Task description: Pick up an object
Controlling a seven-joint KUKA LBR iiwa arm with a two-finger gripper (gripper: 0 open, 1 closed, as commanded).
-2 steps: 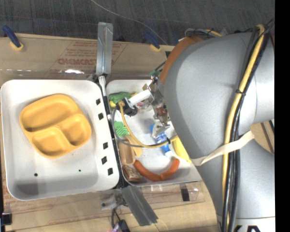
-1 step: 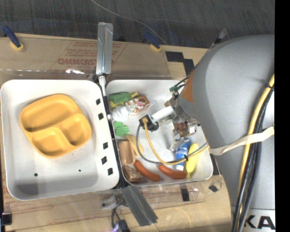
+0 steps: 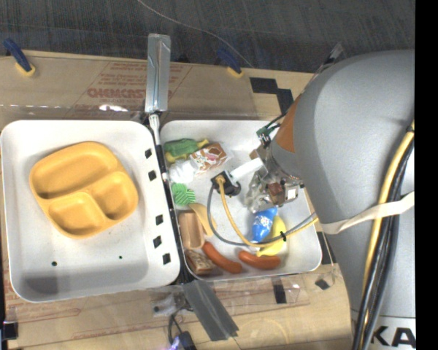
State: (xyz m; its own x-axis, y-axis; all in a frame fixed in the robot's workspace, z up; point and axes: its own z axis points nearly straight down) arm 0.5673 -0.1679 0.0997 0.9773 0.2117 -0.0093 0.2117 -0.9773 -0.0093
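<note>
Camera view from above has the grey arm (image 3: pixel 358 137) bulking in from 3 o'clock, its orange band (image 3: pixel 286 126) just showing, and the gripper (image 3: pixel 271 193) hanging low over the middle of the right bin (image 3: pixel 310 257). Whether it is spread or pinched I cannot tell (the wrist and a loop of yellow cable (image 3: pixel 230 221) crowd the spot). Directly at its 6 o'clock, just beside it, lies a blue packet (image 3: pixel 263 225) resting against a yellow banana-like piece (image 3: pixel 277 239). Along the bin's 6 o'clock edge sit two sausages (image 3: pixel 223 259), one at 7 and the other nearer 5, beside a brown bread-like slab (image 3: pixel 196 262). Toward 10 o'clock in that bin a green item (image 3: pixel 179 149), a wrapped snack (image 3: pixel 208 156) and a green brush-like thing (image 3: pixel 182 194) cluster by the dividing wall. Over at 9 o'clock, the left bin (image 3: pixel 29 283) holds a yellow divided tray (image 3: pixel 84 188), well apart from the gripper
</note>
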